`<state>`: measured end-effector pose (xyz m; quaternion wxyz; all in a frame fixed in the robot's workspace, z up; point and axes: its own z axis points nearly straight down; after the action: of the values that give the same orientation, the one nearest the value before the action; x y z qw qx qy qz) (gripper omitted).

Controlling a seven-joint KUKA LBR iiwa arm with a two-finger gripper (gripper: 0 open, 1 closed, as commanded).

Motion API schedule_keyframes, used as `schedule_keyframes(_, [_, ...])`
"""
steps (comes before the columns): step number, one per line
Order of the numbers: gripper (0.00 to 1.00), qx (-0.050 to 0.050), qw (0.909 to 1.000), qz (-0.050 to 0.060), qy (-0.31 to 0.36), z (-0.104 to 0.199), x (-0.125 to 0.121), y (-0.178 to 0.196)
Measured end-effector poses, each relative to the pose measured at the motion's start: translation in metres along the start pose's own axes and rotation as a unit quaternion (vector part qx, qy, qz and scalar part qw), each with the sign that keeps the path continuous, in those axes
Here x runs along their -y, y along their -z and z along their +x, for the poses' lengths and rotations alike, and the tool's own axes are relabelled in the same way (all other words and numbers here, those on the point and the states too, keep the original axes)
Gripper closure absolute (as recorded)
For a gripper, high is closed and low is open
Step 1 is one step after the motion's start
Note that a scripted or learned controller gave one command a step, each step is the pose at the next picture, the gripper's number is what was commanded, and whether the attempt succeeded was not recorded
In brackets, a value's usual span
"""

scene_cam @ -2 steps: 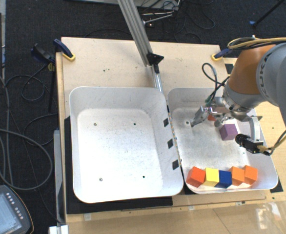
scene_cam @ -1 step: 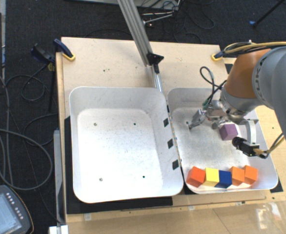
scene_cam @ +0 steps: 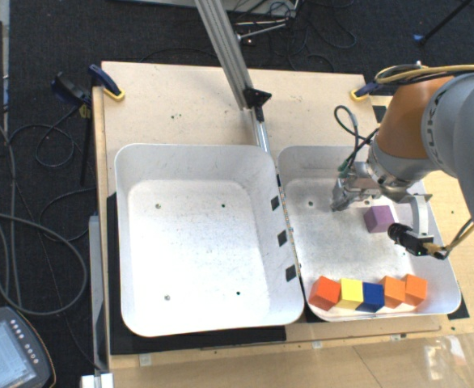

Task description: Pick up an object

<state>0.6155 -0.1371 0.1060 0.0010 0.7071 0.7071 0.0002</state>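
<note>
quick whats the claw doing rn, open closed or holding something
claw: cannot be told; it sits low in the right bin, just left of the purple cube, with nothing seen in its grip.

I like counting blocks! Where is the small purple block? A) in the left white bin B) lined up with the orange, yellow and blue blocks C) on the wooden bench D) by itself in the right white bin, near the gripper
D: the small purple block sits alone on the right white bin floor, just beside the gripper, apart from the row of coloured blocks.
</note>
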Motion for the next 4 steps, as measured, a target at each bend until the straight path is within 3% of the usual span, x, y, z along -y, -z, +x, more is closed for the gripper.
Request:
schedule_keyframes(2, [1.00,0.001,1.0000,-0.003,0.001,0.000,0.005,0.123])
schedule_keyframes(3, [1.00,0.000,1.0000,-0.001,0.001,0.000,0.004,0.132])
schedule_keyframes(4, [1.00,-0.002,1.0000,0.001,0.004,0.062,0.012,0.139])
